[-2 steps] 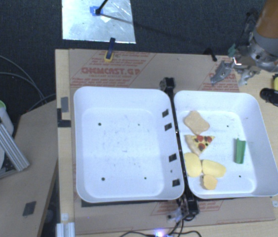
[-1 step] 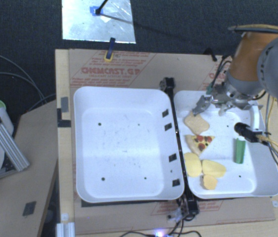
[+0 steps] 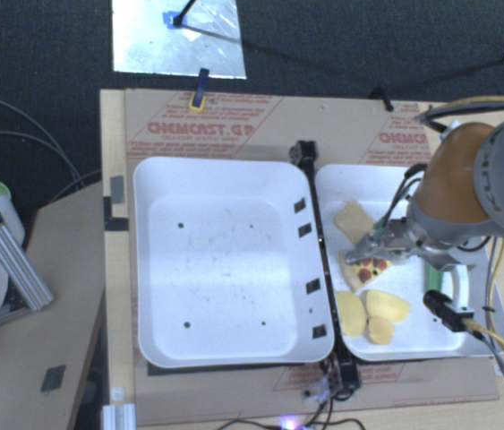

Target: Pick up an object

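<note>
Nearest the camera, at the front of the right bin [image 3: 386,174], three yellow lumps [image 3: 388,306] sit bunched together, touching or nearly so (potato-like, smooth, probably toy food). Just beyond them lies a pizza slice [image 3: 377,271], pale with red dots and flat on the bin floor. The gripper [image 3: 362,255] is low over its far-left edge, at or very near contact. Whether the gripper is open or closed cannot be told from this angle, and nothing is visibly held. Farther back, a tan slab [image 3: 352,219] lies flat near the bin's left wall, just beside the gripper but apart from it. The arm [image 3: 466,186] reaches in from the right, its orange band above the bin's right half. The left bin [image 3: 225,240] sits alongside, and a printed cardboard sheet [image 3: 234,119] shows beyond both bins. Judged step: the approach is done and the grasp on the slice is about to be tried or is being tried. The next move calls for a firm closure on the slice's thin edge, then a straight lift. The slice is flat and may slip out, and the tan slab is close enough to get nudged.
</note>
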Controlling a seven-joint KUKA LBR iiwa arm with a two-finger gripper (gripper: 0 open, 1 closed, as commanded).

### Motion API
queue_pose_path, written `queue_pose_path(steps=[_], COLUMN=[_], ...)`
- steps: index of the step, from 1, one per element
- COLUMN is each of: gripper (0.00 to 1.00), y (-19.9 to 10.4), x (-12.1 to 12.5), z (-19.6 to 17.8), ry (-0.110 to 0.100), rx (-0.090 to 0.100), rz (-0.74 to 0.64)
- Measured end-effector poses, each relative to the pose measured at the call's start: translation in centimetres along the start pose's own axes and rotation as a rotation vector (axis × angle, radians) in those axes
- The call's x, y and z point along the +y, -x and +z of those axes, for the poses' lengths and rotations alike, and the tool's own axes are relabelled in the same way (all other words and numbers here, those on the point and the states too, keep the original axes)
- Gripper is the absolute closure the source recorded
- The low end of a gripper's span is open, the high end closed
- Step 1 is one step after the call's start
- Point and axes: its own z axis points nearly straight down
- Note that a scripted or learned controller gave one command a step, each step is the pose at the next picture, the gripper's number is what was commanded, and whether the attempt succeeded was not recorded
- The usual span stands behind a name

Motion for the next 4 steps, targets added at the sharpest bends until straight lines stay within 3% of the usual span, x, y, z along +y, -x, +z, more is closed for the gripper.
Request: queue_pose_path(steps=[1, 2, 3, 4], gripper=[1.00, 1.00, 1.00, 1.00], y=[-0.2, -2.1, -10.6, -20.0], x=[0.7, 6.4, -1.2, -4.1], z=[-1.6, -0.3, -10.5, -14.7], ry=[0.010, 0.002, 0.000, -0.001], rx=[0.001, -0.004, 0.003, 0.002], rz=[-0.009, -0.011, -0.016, -0.017])
